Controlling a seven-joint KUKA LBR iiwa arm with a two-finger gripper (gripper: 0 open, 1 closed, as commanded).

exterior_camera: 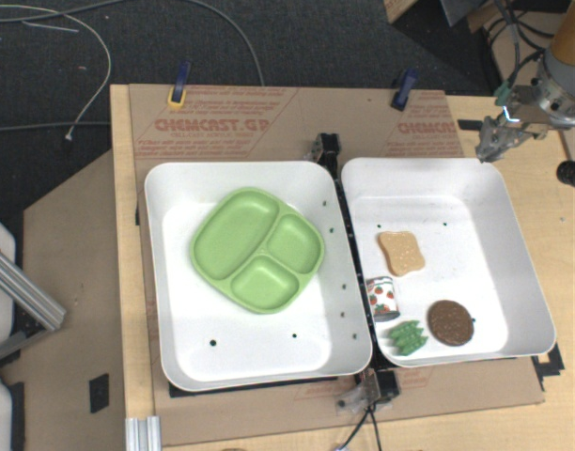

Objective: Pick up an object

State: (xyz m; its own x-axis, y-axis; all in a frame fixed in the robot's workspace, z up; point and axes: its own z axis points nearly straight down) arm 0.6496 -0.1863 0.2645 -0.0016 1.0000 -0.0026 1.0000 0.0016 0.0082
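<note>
Camera view, tool [495, 145] past right bin's far corner, toast [401, 252] well apart

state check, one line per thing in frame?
green divided plate: in left bin, upright, compartments bare
toast slice: flat in right bin
small can: on its side against right bin's left wall
green veg piece: near front edge, beside the can
brown round patty: lying flat, front right
hand: above right bin's far corner, nothing visibly held
</note>
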